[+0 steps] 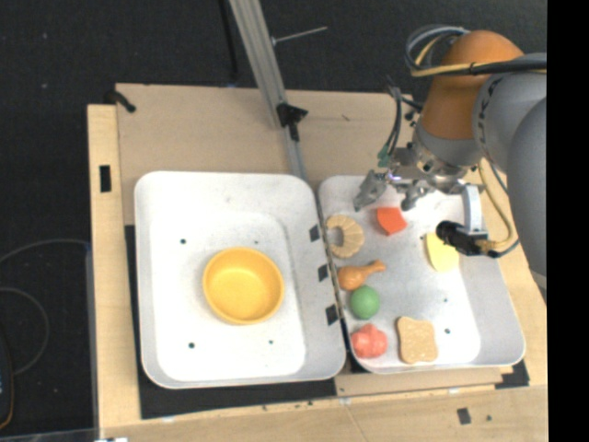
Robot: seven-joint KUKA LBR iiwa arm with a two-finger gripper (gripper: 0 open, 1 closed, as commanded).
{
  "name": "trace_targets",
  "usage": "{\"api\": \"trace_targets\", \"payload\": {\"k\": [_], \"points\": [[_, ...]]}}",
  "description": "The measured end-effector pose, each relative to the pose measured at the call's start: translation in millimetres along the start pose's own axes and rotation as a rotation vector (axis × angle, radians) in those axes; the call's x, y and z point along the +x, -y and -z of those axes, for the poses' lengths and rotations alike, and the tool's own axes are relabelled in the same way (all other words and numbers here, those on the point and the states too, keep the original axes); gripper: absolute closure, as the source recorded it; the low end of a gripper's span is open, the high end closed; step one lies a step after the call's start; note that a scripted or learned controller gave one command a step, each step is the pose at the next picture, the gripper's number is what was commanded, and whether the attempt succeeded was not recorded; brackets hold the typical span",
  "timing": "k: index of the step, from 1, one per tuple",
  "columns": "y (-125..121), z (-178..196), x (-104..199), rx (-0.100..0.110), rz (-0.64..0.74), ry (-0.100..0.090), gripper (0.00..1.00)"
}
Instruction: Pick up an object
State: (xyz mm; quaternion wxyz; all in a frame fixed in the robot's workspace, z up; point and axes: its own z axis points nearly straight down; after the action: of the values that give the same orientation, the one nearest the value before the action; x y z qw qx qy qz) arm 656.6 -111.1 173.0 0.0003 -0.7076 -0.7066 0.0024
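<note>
My gripper (390,192) hangs over the far end of the right bin (492,325), its two grey fingers spread open with nothing between them. Just in front of it lies an orange-red block (390,220), apart from the fingertips. Other items in this bin are a tan ring-shaped piece (345,235), an orange drumstick (361,273), a green ball (365,301), a red lump (370,341), a slice of toast (417,339) and a yellow piece (443,253) near the arm's cable.
The left bin (166,210) holds a yellow bowl (243,284). A grey metal post (262,58) rises from the bench behind the gap between the bins. The arm's orange band (460,90) and grey body stand at the right.
</note>
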Motion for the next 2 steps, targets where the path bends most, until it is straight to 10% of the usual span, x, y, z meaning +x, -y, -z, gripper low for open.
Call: {"api": "trace_targets", "payload": {"k": [1, 2], "points": [[4, -43, -1, 0.000, -0.001, -0.001, 0.00], [3, -29, -1, -0.006, -0.004, -0.002, 1.00]]}}
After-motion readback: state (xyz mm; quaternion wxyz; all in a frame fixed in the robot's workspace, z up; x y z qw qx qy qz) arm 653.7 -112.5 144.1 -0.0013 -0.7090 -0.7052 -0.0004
